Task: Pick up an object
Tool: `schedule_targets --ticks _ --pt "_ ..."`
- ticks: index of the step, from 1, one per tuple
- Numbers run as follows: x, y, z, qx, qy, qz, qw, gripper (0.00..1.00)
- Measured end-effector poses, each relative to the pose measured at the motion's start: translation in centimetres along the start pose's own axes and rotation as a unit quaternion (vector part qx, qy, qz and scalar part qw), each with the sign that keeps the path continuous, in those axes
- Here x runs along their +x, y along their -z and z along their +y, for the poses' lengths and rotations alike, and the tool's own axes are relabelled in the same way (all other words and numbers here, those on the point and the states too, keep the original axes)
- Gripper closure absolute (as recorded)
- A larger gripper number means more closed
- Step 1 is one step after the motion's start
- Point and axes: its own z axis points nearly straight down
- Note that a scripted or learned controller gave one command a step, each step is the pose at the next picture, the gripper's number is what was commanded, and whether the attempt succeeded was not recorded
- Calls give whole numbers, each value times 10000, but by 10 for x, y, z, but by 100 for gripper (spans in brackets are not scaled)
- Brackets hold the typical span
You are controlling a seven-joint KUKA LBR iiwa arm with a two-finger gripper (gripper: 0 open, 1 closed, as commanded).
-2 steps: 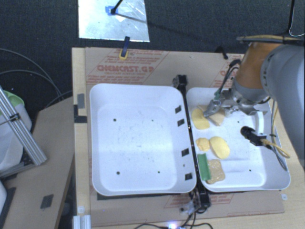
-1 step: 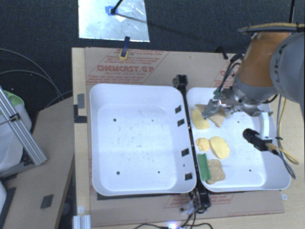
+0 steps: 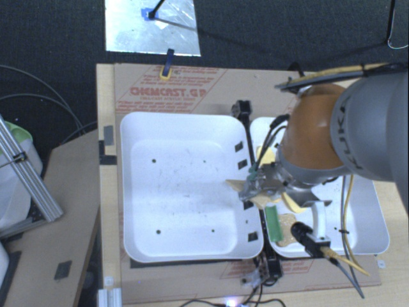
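Observation:
My gripper hangs over the divide between the two white bins, below the grey arm and its orange band. A flat tan piece sits between its fingers. Its pointed end sticks out left over the left bin's right rim, and another part shows below the gripper. A green stick, a tan lump and yellow pieces lie in the right bin near its front left corner. The arm hides much of that bin.
The left bin lies to the left of the gripper, its white floor dotted with small holes. Black clips sit on the rim between the bins. Cardboard lies under both bins. A yellow cable hangs by the wrist.

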Motion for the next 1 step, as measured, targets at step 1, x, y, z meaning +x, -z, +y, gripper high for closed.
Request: schedule_targets --ticks 1 --pt "-9 91 18 -89 -36 -21 10000 100"
